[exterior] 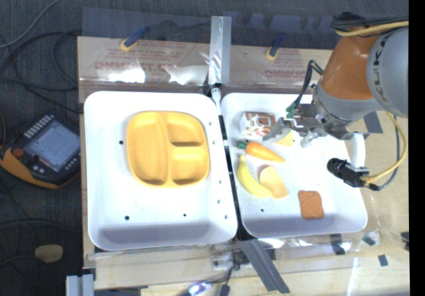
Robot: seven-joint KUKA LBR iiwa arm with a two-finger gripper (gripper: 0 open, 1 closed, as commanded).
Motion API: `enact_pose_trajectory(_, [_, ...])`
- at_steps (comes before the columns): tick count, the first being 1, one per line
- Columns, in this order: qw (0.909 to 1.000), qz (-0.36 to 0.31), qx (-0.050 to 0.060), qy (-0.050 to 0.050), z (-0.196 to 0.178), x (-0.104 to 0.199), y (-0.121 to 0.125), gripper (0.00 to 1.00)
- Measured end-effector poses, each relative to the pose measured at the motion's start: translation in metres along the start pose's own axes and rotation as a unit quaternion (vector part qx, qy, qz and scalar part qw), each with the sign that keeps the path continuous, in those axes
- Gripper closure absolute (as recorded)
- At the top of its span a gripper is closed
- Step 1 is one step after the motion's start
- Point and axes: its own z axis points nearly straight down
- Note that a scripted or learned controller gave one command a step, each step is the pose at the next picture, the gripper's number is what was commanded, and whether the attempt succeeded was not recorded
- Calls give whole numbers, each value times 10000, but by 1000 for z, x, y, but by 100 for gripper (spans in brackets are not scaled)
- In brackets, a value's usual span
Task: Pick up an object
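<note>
The desk [159,62], covered in taped cardboard, stands on dark carpet [40,36] strewn with cables. The left bin [99,208] holds a yellow divided tray [167,147]. In the right bin [345,208], the hand [295,125] hovers open above a carrot [262,151], gripping nothing.

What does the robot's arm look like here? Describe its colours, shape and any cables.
The arm is rounded and grey with an orange band above the wrist. Yellow cables run along it, and a small metal gripper sits at its end.
</note>
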Motion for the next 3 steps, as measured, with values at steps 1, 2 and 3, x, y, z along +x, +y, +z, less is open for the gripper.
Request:
enact_pose_trajectory(1, [9917,-1284,-71,-22,98,2,-11,0])
enact_pose_trajectory(2, [9919,-1263,-97,-12,88,2,-10,100])
enact_pose_trajectory(3, [9768,-2143,-6,-2,6,18,-39,100])
